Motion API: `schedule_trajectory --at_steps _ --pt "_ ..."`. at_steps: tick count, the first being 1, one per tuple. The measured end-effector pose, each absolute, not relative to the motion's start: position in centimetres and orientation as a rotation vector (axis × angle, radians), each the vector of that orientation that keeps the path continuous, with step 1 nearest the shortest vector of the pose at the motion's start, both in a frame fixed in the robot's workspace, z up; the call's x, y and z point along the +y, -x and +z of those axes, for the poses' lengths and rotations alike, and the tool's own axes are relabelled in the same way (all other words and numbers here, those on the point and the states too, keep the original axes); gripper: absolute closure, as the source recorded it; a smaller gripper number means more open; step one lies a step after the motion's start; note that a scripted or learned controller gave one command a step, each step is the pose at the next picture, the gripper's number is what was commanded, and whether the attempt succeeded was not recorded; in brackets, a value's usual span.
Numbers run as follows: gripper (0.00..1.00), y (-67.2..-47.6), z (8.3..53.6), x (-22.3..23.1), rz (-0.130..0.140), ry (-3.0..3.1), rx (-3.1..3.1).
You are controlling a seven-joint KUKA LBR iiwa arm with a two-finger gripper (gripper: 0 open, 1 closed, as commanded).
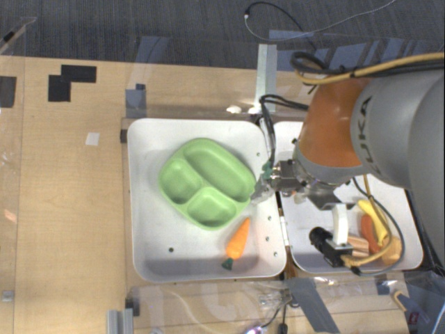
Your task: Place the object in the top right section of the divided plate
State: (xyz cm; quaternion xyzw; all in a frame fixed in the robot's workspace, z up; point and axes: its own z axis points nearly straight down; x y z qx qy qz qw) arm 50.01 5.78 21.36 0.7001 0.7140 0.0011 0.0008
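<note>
The carrot [238,241] is orange with a small green top. It lies in the left bin [149,256] just below the green plate [208,179], slanted, with its tip up-right and green end down-left. The gripper [264,185] is at the plate's right rim; I cannot tell its grip.

A wooden bench [62,207] beside a dark floor [139,9].
The bench is light brown, with black shapes [69,81] on its left side. The floor is grey carpet along the top, and a thin black cable [292,18] lies on it.
</note>
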Motion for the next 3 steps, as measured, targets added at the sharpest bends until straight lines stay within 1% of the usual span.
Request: schedule_trajectory --at_steps 1,2,3 --pt "0.0 -49.3 9.2 16.2 0.031 -1.988 2.417" --pt "0.0 -55.1 18.6 9.9 0.006 -0.965 2.984" --pt "0.0 -51.4 23.5 11.3 0.007 -0.835 3.021"
